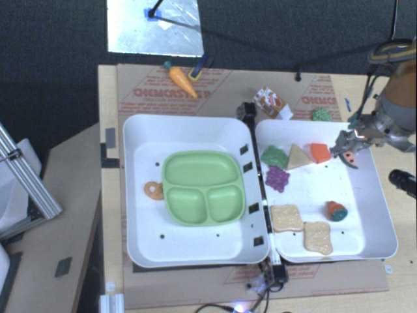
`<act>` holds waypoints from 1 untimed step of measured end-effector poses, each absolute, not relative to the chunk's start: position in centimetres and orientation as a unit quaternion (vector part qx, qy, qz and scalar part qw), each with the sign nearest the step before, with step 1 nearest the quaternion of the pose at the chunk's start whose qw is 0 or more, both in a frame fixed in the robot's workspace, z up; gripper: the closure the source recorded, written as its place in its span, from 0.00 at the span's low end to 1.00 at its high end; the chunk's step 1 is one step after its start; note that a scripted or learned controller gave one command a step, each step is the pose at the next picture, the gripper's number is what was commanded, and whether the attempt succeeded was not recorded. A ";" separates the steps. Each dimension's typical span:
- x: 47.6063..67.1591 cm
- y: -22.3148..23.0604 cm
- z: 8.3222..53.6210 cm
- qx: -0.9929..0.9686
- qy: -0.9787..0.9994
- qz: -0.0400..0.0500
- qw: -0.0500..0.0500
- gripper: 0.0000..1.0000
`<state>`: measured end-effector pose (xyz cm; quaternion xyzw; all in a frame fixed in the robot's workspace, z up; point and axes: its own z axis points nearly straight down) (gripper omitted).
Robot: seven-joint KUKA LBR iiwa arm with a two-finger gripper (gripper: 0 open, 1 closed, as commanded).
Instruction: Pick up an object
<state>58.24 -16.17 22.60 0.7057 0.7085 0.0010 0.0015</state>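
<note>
**Gripper poised over the right bin**

A cardboard-topped bench (215, 87) carries two white bins. In the right bin (374, 194), an orange block (320, 152) lies beside a tan wedge (298, 156). Just right of the block hangs the gripper (348, 150), fingers slightly parted, holding nothing. The left bin (140, 175) holds a green divided plate (203, 186).

Bins (189, 126): smooth white plastic, slight gloss. Tray (202, 186): green plastic, matt-satin, smooth. Bench (215, 87): cardboard-like sheet w/ red print, matt. Plate (155, 18) at rear: metal or foil, shiny, streaky reflections. Bread slices (301, 227): tan, rough-looking, matt. Grapes (277, 178): purple, bumpy. Carrot (181, 81): orange plastic, smooth. Backdrop (52, 38): dark cloth-like, matt.
</note>
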 end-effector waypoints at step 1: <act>59.8 -10.8 21.6 0.704 0.710 0.001 0.001 1.00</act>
